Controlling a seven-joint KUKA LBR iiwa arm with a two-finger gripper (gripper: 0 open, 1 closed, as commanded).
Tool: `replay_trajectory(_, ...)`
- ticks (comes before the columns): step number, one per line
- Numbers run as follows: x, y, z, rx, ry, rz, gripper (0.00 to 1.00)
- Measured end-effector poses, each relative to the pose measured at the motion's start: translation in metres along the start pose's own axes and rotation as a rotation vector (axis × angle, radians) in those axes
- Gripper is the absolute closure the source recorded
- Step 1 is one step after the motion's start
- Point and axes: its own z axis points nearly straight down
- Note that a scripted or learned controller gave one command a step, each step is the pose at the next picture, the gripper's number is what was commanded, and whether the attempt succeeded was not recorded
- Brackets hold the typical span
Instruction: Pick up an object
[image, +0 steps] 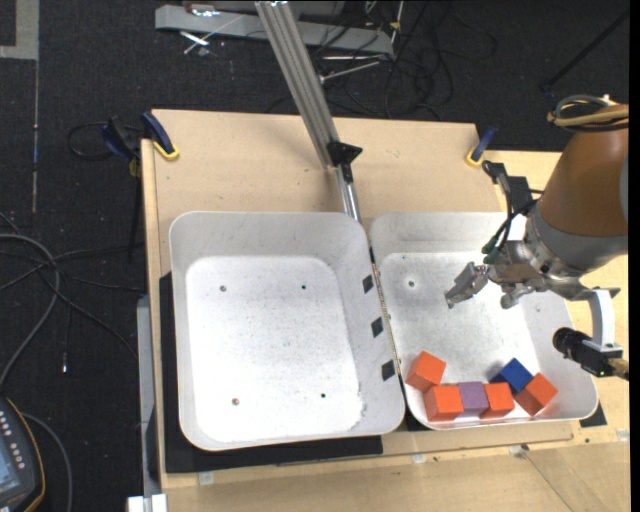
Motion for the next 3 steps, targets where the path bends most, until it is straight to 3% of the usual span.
replay_trajectory(1, -0.031, 0.043, 0.129, 0.007, 0.0, 0.001, 0.0)
replay_trajectory(2, -0.087, 0.097, 0.13, -0.003, -0.004, 0.001, 0.0)
replay_trajectory(3, -0.084, 0.096, 0.13, 0.0, -0.001, -0.003, 0.0)
